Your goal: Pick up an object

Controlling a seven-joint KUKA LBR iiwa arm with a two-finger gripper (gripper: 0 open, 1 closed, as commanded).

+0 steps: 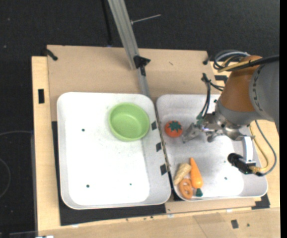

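Two shallow white bins sit side by side on a tan bench (94,71). The left bin (84,172) holds a single green bowl (129,122), upright, near its upper right corner and well apart from everything else. The right bin (233,185) holds the small items. A red tomato (173,128) with a green top lies near the bin's left wall, about midway down. Lower, toward the near left corner, three pieces lie bunched together: an orange carrot (195,172) pointing up and slightly left, a pale yellowish piece (181,172) just beside it on the left, and an orange slice (186,188) touching the lower ends of both.

The grey arm (243,95), with its orange band, reaches in from the right over the right bin. Its gripper (189,134) points left, low over the bin floor, with the tips just to the right of the tomato and slightly below it; nothing lies between them and the tomato. The fingers (193,130) appear set narrowly apart, and nothing is seen between them. The carrot cluster lies below the gripper, apart from it. Black and yellow cables (243,163) hang from the wrist over the bin's right side. A slanted metal pole (126,31) rises from the bench behind the bins, ending near the gap between them.
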